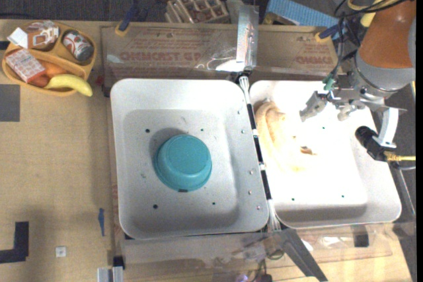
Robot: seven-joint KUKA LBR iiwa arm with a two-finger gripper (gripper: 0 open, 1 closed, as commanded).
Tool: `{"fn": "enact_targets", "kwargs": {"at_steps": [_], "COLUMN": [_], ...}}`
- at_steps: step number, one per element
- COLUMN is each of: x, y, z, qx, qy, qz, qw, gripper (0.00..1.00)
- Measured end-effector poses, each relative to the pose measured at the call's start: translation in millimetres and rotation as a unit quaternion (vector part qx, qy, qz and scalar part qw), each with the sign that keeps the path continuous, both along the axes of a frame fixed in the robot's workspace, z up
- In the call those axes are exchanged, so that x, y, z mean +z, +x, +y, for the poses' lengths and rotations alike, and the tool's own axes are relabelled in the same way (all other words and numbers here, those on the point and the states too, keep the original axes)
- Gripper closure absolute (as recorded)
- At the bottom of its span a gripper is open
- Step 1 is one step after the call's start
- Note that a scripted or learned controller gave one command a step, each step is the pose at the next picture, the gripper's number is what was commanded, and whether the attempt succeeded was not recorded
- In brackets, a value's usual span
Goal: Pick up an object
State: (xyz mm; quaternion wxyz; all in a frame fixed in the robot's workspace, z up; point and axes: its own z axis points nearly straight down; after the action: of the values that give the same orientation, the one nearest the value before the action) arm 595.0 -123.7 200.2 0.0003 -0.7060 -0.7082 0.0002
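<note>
A teal bowl [184, 162] lies upside down in the middle of the left bin [132, 109]. In the right bin [344, 198], a pale tan curved object [268, 121] rests against the left wall, and a small brown scrap [307, 150] lies near the middle. My gripper [325, 113] hangs over the upper part of the right bin, to the right of the tan object and above the scrap. It is open, with nothing between its fingers.
A yellow tray [26, 79] with food items and a banana [70, 82] sits on the bench at the far left. A cardboard wall [172, 56] runs behind both bins. The rims of the two bins [256, 142] meet between them.
</note>
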Motion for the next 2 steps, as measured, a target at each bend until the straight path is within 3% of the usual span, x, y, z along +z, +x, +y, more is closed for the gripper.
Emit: {"fn": "enact_targets", "kwargs": {"at_steps": [1,2], "x": [10.6,10.5], "y": [0.7,0.6], "z": [-1.5,-1.7], "qx": [-0.001,-0.001], "qy": [-0.0003,-0.0003], "qz": [-0.002,-0.001], "qw": [1.0,1.0], "gripper": [1.0,0.0]}}
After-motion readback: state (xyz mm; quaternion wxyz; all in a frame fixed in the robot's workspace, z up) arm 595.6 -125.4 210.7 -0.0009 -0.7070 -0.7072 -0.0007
